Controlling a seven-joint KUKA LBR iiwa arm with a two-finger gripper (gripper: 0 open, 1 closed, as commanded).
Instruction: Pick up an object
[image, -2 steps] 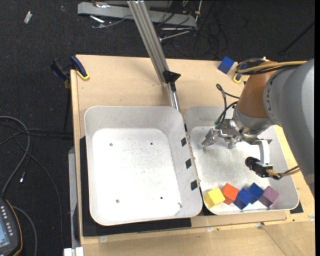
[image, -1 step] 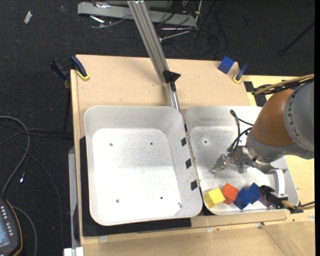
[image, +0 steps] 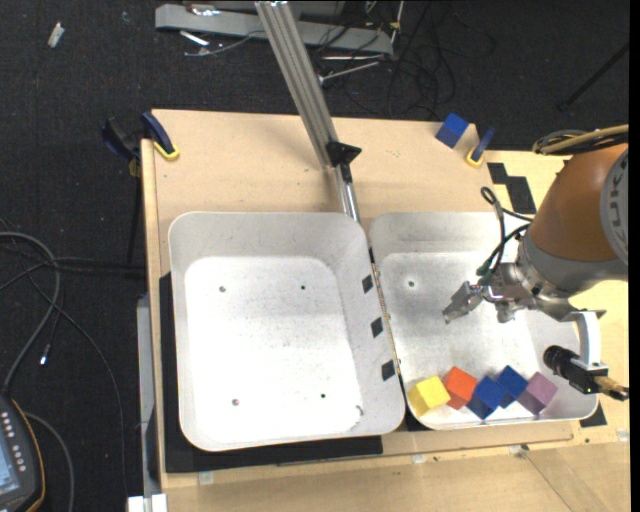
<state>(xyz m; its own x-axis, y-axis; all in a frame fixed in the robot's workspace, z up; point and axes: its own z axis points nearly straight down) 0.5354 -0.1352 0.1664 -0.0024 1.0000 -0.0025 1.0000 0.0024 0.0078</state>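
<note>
My gripper (image: 484, 305) hangs over the middle of the right bin (image: 432, 232), its two fingers spread apart with nothing between them. Along that bin's near edge lie a yellow block (image: 430, 394), an orange block (image: 461, 384), a blue block (image: 488, 396) with a second blue block (image: 512, 380) behind it, and a purple block (image: 539, 391). The gripper is above and behind this row, well apart from every block.
The left bin (image: 262, 325) lies beside the right one. A blue block (image: 452, 128) rests on the bench at the back right, outside the bins. A slanted metal pole (image: 305, 85) crosses the back. Clamps sit at the bench's far corners.
</note>
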